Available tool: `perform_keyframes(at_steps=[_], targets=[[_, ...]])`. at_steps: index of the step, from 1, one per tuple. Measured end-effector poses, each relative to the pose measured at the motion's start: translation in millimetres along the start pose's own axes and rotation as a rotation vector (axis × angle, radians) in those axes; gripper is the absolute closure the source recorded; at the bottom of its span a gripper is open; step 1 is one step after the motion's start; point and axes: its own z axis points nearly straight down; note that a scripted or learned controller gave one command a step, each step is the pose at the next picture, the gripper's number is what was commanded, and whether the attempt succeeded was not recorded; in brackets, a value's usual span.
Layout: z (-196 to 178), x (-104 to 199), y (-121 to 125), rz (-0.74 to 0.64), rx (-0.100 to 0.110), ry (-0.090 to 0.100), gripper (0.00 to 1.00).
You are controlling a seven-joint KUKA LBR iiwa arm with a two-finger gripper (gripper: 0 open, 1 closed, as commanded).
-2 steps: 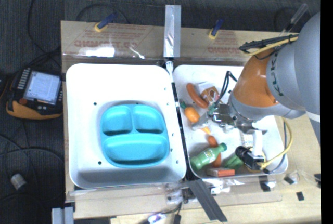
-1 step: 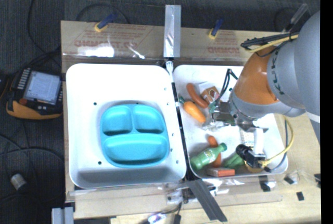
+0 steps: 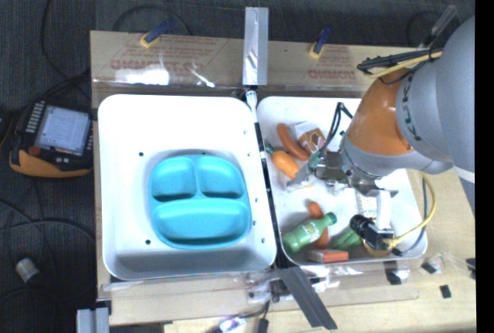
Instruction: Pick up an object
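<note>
Green bottle, seemingly plastic, lies tilted.

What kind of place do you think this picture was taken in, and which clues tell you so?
Probably a robotics lab bench. A grey and orange robot arm reaches over two white bins, one holding a blue divided tray, the other toy food such as a green bottle. Cables trail across the carpet.

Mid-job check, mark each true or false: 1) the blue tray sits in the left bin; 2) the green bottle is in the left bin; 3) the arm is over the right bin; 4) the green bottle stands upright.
1) The blue tray sits in the left bin: true.
2) False: the green bottle is in the right bin.
3) The arm is over the right bin: true.
4) False: the green bottle lies on its side.
</note>
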Motion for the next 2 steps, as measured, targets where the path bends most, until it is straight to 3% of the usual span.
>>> perform_keyframes(at_steps=[1, 2], targets=[[-7.7, 1.9, -0.4, -0.002, 0.003, 0.004, 1.0], [-7.7, 1.8, -0.4, -0.002, 0.003, 0.004, 0.0]])
